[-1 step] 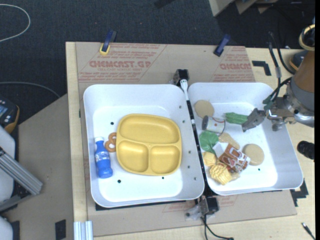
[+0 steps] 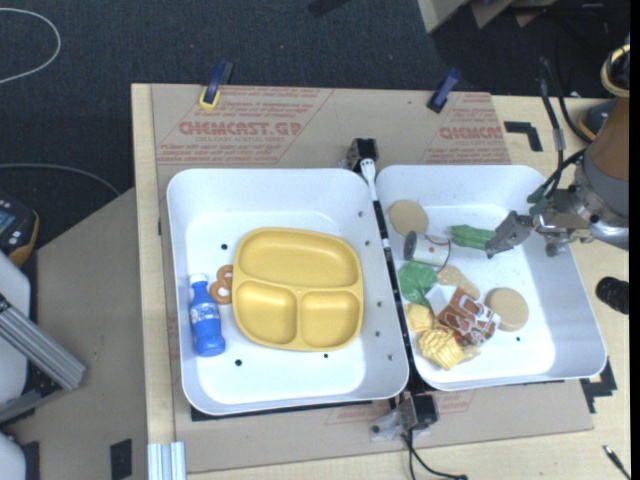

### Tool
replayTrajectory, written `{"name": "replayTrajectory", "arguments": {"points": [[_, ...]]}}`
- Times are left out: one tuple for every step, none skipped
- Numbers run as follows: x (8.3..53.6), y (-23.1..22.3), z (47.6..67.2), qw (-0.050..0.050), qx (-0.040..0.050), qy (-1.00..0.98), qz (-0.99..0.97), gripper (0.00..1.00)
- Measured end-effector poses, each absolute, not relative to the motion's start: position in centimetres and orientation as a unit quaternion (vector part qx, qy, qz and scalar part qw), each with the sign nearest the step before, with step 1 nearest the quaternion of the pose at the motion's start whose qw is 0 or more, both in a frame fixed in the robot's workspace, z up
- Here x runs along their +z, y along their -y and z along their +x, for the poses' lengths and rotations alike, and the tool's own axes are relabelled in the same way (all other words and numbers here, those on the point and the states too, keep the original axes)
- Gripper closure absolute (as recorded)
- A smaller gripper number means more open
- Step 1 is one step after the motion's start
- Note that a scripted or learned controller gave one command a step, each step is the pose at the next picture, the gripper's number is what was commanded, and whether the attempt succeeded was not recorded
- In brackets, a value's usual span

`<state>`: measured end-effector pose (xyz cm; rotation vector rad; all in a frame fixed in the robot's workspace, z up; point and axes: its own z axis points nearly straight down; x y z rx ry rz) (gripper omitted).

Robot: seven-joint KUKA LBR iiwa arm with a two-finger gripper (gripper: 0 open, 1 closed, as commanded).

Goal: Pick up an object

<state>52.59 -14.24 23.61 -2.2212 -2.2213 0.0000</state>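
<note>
The tool (image 2: 507,233) hovers over the smooth right bin (image 2: 560,338) near a green piece (image 2: 468,235); I cannot tell its state.

A green pod-shaped toy (image 2: 470,235) lies flat just left of the gripper (image 2: 503,240). Other small food toys (image 2: 455,318) lie heaped below-left of it.
</note>
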Motion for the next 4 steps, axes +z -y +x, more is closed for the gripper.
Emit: {"name": "replayTrajectory", "arguments": {"points": [[17.3,14.3,52.1,0.004,0.0017,0.707,-0.707,0.0],[11.9,13.3,52.3,0.0,-0.0026,0.707,-0.707,0.0],[8.6,13.3,52.5,-0.001,-0.002,0.707,-0.707,0.0],[9.9,13.3,52.7,-0.004,-0.0038,0.707,-0.707,1.0]]}}
